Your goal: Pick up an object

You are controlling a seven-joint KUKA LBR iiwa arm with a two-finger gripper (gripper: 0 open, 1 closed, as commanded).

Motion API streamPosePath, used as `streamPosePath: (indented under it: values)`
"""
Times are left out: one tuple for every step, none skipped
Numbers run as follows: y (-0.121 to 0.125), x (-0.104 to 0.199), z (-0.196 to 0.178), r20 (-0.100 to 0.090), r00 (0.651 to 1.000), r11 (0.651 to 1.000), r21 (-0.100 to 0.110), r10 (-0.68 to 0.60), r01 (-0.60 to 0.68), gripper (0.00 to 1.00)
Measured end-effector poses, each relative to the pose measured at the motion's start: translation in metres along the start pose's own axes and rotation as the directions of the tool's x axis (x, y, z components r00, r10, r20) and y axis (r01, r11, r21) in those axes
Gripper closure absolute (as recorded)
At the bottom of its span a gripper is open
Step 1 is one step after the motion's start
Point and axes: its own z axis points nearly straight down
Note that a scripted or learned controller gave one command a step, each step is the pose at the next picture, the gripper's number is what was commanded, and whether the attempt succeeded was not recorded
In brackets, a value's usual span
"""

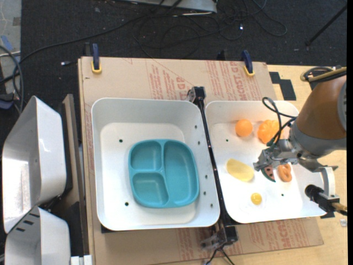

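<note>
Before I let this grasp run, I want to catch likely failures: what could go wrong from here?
1. The gripper hangs over a crowded spot: an orange piece sits right by it and a yellow piece is close, so it may nudge one while going for another.
2. The orange ball and small yellow ball look round and could roll off if bumped.
3. The cable looping beside the wrist might snag.

The arm [325,120] is cut off at the right edge, partly hiding an orange object [268,130].

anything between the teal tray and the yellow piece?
Camera view: between the tray and the yellow piece lie only bare bin floor and the two bins' adjoining walls.
</note>
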Motion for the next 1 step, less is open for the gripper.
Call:
streamPosePath:
  values:
    - [0.0075, -0.0064, -0.0594, 0.002, 1.000, 1.000, -0.003, 0.000, 0.000, 1.00]
